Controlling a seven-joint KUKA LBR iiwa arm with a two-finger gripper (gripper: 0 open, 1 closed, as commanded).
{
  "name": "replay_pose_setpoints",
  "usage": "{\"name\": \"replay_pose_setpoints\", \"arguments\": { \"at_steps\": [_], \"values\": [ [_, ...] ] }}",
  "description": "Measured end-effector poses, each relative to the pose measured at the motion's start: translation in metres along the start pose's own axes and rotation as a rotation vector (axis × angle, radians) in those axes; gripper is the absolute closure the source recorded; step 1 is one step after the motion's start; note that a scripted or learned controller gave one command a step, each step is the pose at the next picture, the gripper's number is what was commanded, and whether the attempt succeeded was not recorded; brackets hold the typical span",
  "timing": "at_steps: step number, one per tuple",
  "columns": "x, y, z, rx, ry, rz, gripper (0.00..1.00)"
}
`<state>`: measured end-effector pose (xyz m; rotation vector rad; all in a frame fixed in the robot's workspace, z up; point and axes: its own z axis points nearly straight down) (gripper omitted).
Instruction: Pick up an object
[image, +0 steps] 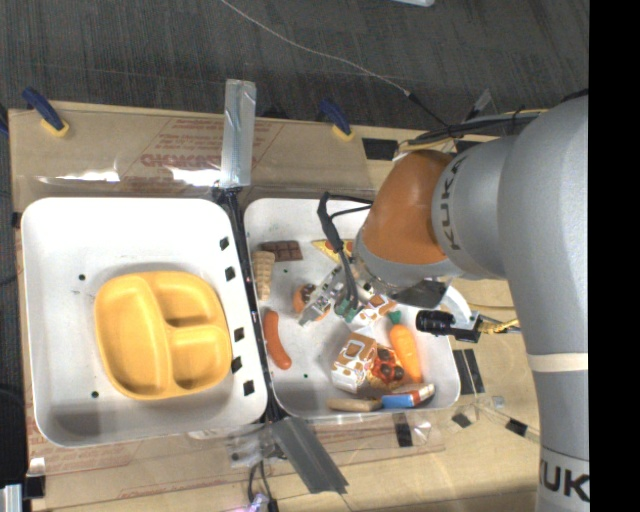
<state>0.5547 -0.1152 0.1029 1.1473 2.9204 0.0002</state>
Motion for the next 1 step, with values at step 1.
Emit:
{"name": "replay_pose_setpoints", "arguments": {
  "at_steps": [1],
  "values": [
    [0.0163, 0.0598, -0.0933, -0.005, -0.002, 0.059, 1.00]
  ]
}}
